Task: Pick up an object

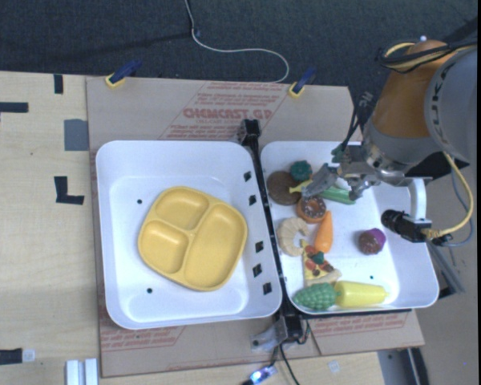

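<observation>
My gripper (339,181) hangs low over the upper middle of the right bin (409,273), above a green and yellow toy piece (327,191). Whether that piece is held is unclear. Just under it lies a round red-brown donut (311,208). To the left sit a brown disc (280,187) and a teal piece (301,169). Below are an orange carrot (325,233), a beige cookie (291,235) and a pizza slice (319,265). A purple piece (372,241) lies to the right.
A yellow corn cob (361,293) and a green bumpy piece (316,297) lie along the right bin's front wall. The left bin (116,215) holds a yellow divided plate (194,237). The arm's black cable fitting (401,223) hangs over the right bin's right side.
</observation>
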{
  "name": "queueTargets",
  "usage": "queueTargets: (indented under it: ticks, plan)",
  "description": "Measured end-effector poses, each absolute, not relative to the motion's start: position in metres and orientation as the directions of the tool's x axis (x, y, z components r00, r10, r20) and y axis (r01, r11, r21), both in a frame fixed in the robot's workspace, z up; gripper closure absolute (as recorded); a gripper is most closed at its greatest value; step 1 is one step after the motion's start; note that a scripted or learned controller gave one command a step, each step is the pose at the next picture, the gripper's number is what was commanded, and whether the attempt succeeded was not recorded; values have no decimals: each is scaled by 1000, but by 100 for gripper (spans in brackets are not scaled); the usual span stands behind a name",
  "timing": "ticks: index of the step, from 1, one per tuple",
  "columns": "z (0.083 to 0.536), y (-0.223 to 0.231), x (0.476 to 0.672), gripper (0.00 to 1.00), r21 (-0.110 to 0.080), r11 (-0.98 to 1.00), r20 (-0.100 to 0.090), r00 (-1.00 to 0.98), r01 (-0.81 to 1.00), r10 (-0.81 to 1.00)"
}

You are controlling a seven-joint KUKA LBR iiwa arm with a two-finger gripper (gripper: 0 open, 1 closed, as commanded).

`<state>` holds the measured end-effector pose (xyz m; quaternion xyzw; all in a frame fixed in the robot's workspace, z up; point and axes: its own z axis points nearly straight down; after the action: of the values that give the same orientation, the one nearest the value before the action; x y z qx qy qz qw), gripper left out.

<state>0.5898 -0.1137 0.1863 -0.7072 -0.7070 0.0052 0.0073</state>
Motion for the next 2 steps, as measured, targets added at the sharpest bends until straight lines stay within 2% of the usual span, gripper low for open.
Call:
queueTargets:
  ticks: [1, 2]
  plan:
    - [192, -114, 592, 0, -8, 2, 1, -2, 1000, 1000]
    - [142, -111, 596, 0, -13, 3, 1, -2, 1000, 1000]
